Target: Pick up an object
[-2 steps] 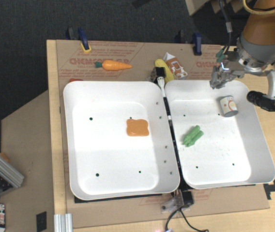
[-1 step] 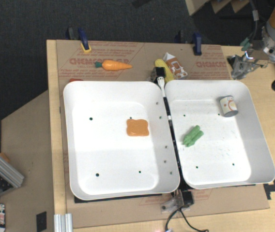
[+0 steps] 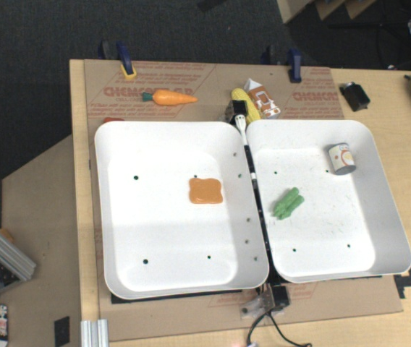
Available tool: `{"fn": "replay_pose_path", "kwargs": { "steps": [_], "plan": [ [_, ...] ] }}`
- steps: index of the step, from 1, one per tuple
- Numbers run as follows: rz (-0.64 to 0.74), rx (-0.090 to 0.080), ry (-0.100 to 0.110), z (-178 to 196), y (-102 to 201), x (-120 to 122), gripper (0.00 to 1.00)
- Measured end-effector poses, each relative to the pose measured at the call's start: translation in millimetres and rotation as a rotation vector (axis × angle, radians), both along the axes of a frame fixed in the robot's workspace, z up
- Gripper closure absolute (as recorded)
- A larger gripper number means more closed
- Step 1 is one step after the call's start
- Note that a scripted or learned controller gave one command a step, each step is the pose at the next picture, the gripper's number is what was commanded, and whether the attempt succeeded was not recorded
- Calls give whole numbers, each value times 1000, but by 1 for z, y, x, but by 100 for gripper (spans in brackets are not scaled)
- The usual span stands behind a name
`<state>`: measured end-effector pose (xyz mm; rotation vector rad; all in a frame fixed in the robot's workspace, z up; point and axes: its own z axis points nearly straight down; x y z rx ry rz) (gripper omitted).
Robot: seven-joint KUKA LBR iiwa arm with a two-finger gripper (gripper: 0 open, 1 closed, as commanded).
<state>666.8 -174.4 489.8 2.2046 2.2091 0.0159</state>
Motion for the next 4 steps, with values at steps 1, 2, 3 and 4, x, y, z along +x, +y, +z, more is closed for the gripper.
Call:
{"fn": "replay_pose_path", "kwargs": {
  "steps": [1,2,3,4],
  "plan": [
    [-6,5,12,53,4,-118,100],
    [-10,6,21,47,-39,-191,100],
    [9,8,19,45,55,-144,100],
    [-15,3,21,46,-54,-191,100]
  ]
}}
